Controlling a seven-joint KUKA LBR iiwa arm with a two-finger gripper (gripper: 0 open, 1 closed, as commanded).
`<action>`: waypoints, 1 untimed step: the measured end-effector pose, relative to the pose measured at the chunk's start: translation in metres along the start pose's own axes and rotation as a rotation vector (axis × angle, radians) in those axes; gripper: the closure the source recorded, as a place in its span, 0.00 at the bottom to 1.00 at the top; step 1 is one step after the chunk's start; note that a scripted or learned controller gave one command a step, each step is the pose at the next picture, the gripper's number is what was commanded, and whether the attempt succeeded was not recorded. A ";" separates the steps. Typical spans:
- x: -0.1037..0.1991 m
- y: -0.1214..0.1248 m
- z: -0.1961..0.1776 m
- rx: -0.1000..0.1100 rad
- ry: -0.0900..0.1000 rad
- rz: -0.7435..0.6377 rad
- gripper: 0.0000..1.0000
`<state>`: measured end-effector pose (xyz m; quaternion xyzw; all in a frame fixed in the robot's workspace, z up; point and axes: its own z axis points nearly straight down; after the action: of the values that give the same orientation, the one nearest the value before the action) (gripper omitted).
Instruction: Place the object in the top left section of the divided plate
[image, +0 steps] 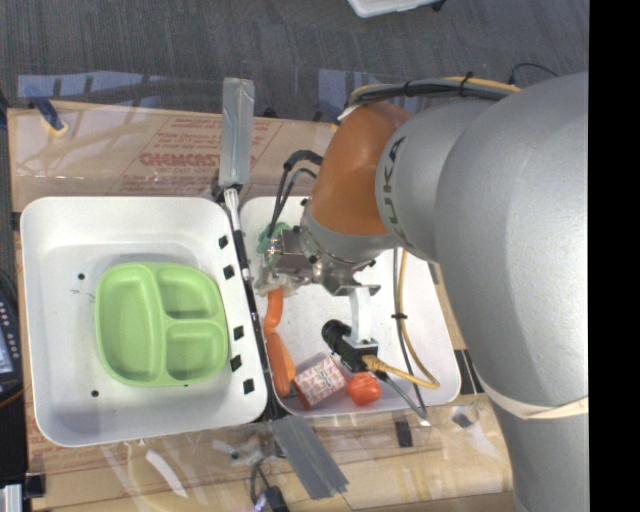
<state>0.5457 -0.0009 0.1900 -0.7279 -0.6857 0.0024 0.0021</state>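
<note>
A light green divided plate (160, 323) lies in the left white bin (60, 230), with one long section on its left and two smaller sections on its right. The gripper (278, 266) hangs over the left side of the right bin (440, 360), close to the wall between the bins. Just below it lies an orange carrot-like piece (272, 310), and a second orange piece (281, 366) lies further toward the front. The wrist hides what is directly under the gripper.
A red and white patterned box (320, 381) and a small red tomato-like ball (365, 390) sit at the front of the right bin. The large grey arm (500, 220) covers most of that bin. A small green thing (267, 240) shows beside the wrist.
</note>
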 end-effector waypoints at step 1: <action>0.069 0.095 -0.032 -0.005 0.000 -0.155 1.00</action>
<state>0.6450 0.0618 0.2210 -0.6727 -0.7399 0.0006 0.0003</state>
